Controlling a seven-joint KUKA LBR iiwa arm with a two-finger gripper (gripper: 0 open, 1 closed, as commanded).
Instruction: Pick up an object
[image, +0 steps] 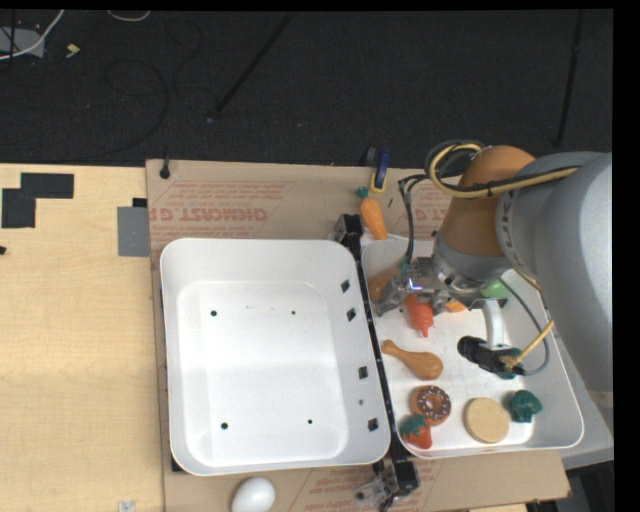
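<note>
left bin (190, 300) lies open; toys crowd the right bin (560, 425) under the arm (500, 220).

Red-orange toy (421, 317) (maybe a pepper, hard to tell) lies in right bin (560, 425), upper-centre, just at 12 o'clock of drumstick (412, 356).

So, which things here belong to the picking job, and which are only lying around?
Job:
gripper
red toy
drumstick
donut
round biscuit
green toy
right bin

Lying about:
white egg on the board
orange carrot behind the bins
left bin
</note>
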